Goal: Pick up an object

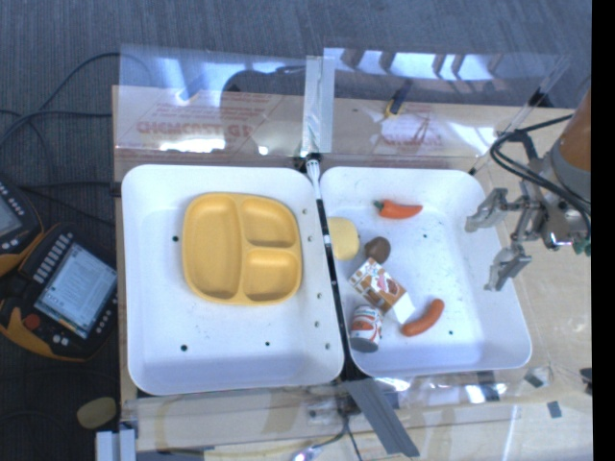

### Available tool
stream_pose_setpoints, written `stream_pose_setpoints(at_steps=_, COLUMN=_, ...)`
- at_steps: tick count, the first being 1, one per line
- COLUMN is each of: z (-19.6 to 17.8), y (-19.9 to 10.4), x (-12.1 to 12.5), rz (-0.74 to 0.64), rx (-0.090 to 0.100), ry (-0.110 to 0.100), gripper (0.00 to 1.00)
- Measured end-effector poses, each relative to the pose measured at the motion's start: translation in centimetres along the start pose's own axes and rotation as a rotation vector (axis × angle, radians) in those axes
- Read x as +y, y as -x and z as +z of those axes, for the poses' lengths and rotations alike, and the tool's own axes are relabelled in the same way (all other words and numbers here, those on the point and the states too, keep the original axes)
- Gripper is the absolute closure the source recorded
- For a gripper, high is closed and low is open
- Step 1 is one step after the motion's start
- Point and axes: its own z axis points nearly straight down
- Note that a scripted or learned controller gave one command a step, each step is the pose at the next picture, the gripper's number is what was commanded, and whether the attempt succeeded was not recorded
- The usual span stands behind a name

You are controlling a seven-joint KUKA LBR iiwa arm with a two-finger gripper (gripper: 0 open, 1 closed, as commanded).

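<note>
The right bin (452, 349) holds several small items: an orange carrot (398, 209) near the back, a pale yellow round piece (343, 238) at the left wall, a brown round piece (377, 250), a small printed carton (379, 287), a small can (365, 326) and a red sausage (422, 318) toward the front. My gripper (493, 248) hovers over the right side of this bin, open, with nothing between its fingers. It is to the right of all the items and touches none of them.
The left bin (154, 353) holds a yellow divided plate (242, 247). Clear plastic walls (317, 104) stand behind both bins. A teach pendant (58, 286) lies off the bench to the left. Cables (514, 157) hang near the wrist.
</note>
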Motion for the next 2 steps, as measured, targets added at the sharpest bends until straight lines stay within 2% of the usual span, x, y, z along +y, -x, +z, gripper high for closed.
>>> stream_pose_setpoints(at_steps=1, z=10.1, y=-5.2, x=0.2, rz=0.105, rx=0.002, ry=0.0, gripper=0.0)
stream_pose_setpoints(at_steps=2, z=16.5, y=-4.8, x=-2.1, rz=0.219, rx=-0.006, ry=0.001, gripper=0.0)
